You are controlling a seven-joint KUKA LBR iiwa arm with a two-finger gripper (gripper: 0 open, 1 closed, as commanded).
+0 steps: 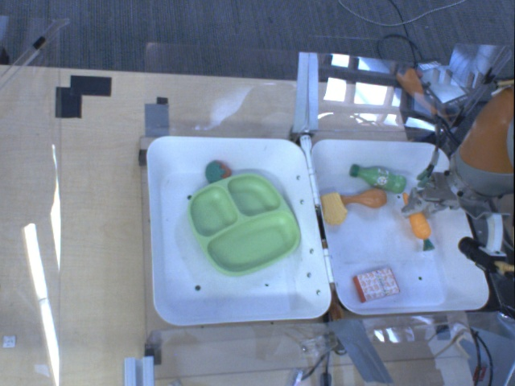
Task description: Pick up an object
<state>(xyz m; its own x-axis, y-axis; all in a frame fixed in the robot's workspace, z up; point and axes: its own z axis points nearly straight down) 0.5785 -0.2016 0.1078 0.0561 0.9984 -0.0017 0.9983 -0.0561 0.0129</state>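
Note:
The right bin (451,292) holds a green bottle (378,178), an orange gourd-shaped toy (364,199), a yellow block (333,209), an orange carrot with a green tip (421,228) and a red patterned box (376,284). My gripper (424,202) hangs low at that bin's right side, directly above the top end of the carrot. The grey arm with its orange band (491,139) reaches in from the right.
The left bin (169,296) holds a green divided plate (244,223), with a small green and red object (217,170) behind it. A metal divider (306,95) stands between the bins at the back. Cables and clutter lie at the top right.

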